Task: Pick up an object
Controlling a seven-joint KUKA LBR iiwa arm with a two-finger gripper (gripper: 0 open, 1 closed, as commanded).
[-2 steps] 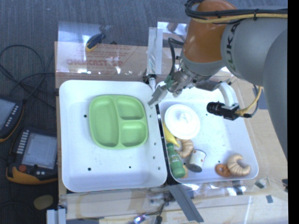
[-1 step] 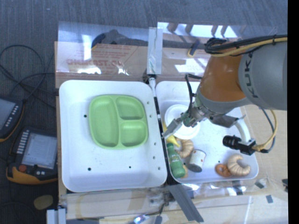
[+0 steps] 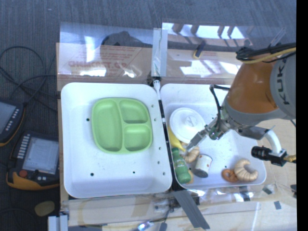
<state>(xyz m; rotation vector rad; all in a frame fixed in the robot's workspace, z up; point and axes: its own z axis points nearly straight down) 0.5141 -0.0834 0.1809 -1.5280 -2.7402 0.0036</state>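
Grey carpet all round, tabletop carrying two white bins side by side. Left bin holds a green divided plate, well away from the pincer and not a sensible target.

Right bin is where the arm works. Pincer sits low over the bin's near-left part; its dark fingers point toward a small pretzel-like pastry just below the tip. Can't tell whether the fingers are spread or pressed together at this angle, and nothing is visibly pinched.

Round the pincer:
- white lidded cup, just beside it, upper-left
- yellow banana-like piece, left
- green bottle, below-left, against the bin wall
- small white can, below, touching or nearly touching the pastry
- glazed pastry ring, below-right, in open space

My read: the cluster under the tip is crowded and fingers may snag the can. Better to centre over one item, align across its narrow side, then drop straight. The ring looks the cleaner pick.
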